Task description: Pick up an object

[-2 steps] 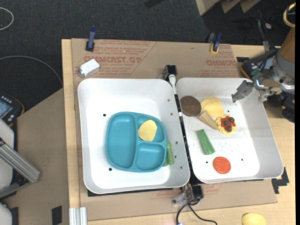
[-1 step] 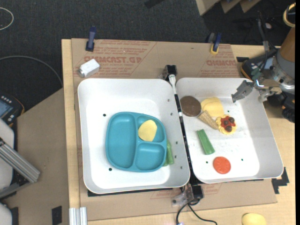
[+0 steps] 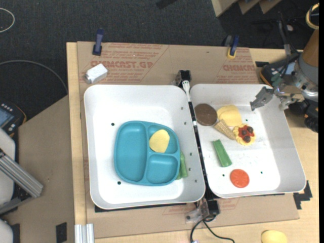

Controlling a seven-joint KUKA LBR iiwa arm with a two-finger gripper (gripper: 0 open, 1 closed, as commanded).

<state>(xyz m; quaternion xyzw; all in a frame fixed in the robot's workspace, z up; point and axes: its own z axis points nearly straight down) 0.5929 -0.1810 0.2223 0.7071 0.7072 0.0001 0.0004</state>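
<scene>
1. Objects for picking lie in my right bin (image 3: 283, 135): a brown round disc (image 3: 205, 114) at the upper left, just beside a pale yellow lump (image 3: 230, 115), with a tan wedge (image 3: 226, 130) touching the lump's lower edge.
2. Just right of the wedge sits a small yellow piece topped with red and dark bits (image 3: 245, 134).
3. Lower down, a green stick (image 3: 221, 153) lies at a slant near the bin's left wall, and an orange-red round slice (image 3: 239, 178) rests near the front rim, apart from the stick.
4. My claw (image 3: 261, 98) hangs over the upper right part of that bin, above and to the right of the pale yellow lump, touching none of the pieces as far as I can see. Whether it is apart or together, I cannot tell; it is too small and dark here.
5. My arm (image 3: 309, 70) comes in over the bin's right rim.
6. The left bin (image 3: 101, 110) bears a teal divided tray (image 3: 134, 153). A yellow piece (image 3: 159, 141) lies in the tray's upper right compartment, and a thin green piece (image 3: 183, 166) stands against the tray's right edge.
7. Both bins rest on a cardboard sheet (image 3: 152, 59), with a small white block (image 3: 96, 73) near its upper left corner.
</scene>
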